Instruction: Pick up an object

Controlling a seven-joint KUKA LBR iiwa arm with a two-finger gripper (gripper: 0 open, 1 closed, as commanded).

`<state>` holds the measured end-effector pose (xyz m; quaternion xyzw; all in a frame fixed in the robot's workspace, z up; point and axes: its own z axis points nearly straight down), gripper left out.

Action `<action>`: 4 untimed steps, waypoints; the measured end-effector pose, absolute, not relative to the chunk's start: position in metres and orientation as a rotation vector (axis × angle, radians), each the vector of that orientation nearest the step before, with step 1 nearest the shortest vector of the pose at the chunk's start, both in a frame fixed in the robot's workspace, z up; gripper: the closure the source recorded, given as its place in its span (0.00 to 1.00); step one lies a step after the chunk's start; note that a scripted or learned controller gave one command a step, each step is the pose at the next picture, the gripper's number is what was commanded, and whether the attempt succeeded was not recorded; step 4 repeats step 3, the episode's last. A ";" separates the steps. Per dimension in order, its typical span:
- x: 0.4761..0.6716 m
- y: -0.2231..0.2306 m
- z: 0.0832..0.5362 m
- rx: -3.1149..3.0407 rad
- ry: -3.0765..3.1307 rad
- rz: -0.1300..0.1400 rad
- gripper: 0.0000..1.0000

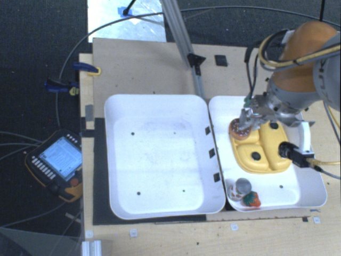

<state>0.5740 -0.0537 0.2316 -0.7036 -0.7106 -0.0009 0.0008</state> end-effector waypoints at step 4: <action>0.530 0.107 0.228 -2.209 -2.231 -0.001 1.00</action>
